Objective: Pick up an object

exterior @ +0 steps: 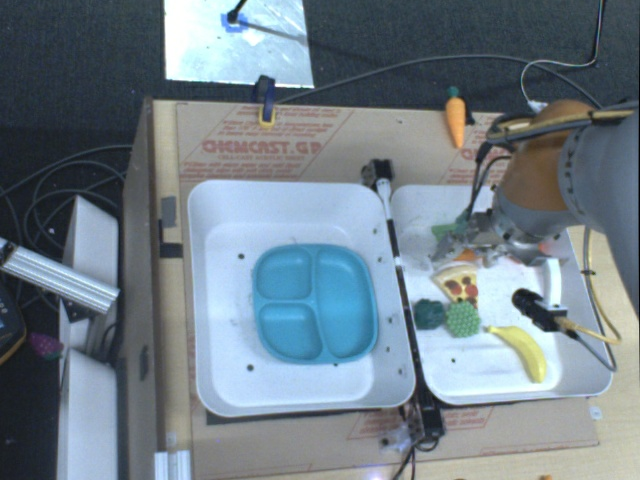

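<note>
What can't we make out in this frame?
1. Green object in the right bin: camera view, partly under the gripper. Its shape, and whether it is gripped, cannot be told.
2. Right bin's far right corner: camera view, covered by the arm.
3. Dark green toy below the pizza slice: camera view, too small to identify.
</note>
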Available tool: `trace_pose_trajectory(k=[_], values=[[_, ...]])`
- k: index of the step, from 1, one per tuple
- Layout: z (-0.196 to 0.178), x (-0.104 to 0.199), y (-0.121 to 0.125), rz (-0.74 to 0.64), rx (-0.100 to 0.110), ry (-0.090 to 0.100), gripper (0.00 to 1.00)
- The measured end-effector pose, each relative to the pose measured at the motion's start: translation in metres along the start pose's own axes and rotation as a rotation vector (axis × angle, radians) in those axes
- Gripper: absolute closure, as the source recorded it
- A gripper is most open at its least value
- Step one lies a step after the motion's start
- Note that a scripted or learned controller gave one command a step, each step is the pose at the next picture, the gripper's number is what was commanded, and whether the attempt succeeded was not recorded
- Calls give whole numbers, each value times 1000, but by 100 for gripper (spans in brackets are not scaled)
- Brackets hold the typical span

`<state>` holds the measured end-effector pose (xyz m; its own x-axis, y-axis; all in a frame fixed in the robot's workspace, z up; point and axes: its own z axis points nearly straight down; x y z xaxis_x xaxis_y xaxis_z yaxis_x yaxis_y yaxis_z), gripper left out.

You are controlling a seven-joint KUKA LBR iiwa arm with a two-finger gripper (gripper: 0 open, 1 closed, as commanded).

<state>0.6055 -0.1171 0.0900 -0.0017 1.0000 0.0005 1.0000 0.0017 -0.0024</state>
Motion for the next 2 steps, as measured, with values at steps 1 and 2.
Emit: trace_pose_trajectory(k=[1,2], values=[[11,13,54,9,39,6,0],[6,1,-7,0,-4,-1,0]])
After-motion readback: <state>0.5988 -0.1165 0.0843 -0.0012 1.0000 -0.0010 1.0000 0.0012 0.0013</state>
